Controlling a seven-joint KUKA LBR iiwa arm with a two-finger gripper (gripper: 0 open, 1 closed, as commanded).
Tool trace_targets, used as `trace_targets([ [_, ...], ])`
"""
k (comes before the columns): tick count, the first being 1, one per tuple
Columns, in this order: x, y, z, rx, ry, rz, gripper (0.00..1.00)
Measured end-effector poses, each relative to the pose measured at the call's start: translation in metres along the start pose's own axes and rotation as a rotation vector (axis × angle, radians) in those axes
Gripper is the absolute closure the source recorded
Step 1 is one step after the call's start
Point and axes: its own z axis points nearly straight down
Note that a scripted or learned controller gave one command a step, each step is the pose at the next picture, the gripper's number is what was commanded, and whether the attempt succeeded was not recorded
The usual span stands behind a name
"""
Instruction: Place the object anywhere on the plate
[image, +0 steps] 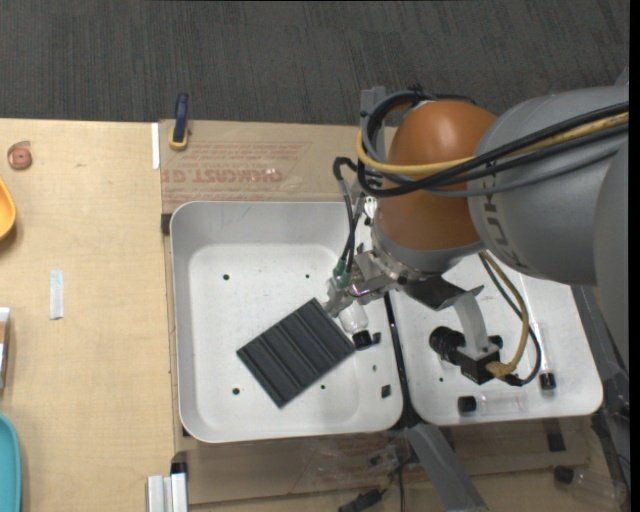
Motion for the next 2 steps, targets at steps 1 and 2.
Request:
trace_targets([
  [1,-0.0056,0.0135,0.0415,0.003,0.0,-0.037,1.0],
  [2,-0.0058,0.0136,0.0414,0.003,0.0,-0.037,0.0],
])
